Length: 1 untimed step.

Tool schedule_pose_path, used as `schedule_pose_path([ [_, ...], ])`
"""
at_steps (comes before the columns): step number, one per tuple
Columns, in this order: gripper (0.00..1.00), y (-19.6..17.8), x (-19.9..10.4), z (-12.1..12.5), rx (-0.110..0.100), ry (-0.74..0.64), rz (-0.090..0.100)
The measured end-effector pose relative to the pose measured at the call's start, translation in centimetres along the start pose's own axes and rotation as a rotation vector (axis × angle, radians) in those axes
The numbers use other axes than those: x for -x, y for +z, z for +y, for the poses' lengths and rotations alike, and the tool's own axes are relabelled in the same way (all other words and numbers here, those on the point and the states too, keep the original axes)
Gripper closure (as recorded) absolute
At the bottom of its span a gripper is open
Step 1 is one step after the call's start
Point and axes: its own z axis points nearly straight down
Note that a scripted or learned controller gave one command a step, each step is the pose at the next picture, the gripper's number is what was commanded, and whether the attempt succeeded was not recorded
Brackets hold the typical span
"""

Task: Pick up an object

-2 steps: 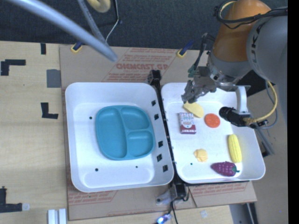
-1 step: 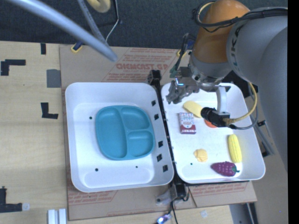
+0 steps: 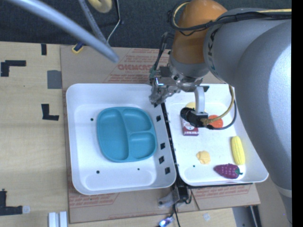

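1. Hand [image 3: 156, 96]: hanging at upper centre of the frame, over the far end of the seam where the two bins are meeting. Nothing is showing in its grasp; whether it is standing wide or narrow cannot be told from this angle.
2. Arm [image 3: 246, 46]: grey, with orange band, filling the upper right of the frame.
3. Left bin [image 3: 75, 98]: white and shallow, sitting at centre left.
4. Blue divided plate [image 3: 127, 134]: lying flat in the middle of the left bin.
5. Right bin [image 3: 215, 141]: white, lying alongside the left bin and carrying all the loose pieces.
6. Small red and white box [image 3: 191, 127]: lying near the middle of the right bin, below the hand.
7. Orange-red piece [image 3: 217, 122]: sitting just right of the box, partly hidden.
8. Yellow corn cob [image 3: 237, 149]: lying lengthwise near the bin's right wall.
9. Small yellow-orange lump [image 3: 203, 157]: sitting lower centre, apart from the box.
10. Purple grape bunch [image 3: 227, 170]: lying near the lower right rim, just below the corn cob.
11. Cardboard sheet [image 3: 137, 63]: lying under both bins.
12. Table [image 3: 23, 126]: pale wood, showing at the left of the frame.
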Motion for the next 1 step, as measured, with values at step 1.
schedule_pose_path([
  [1, 1.0, 1.14, -4.56, 1.88, 0.001, 0.0, 0.0],
])
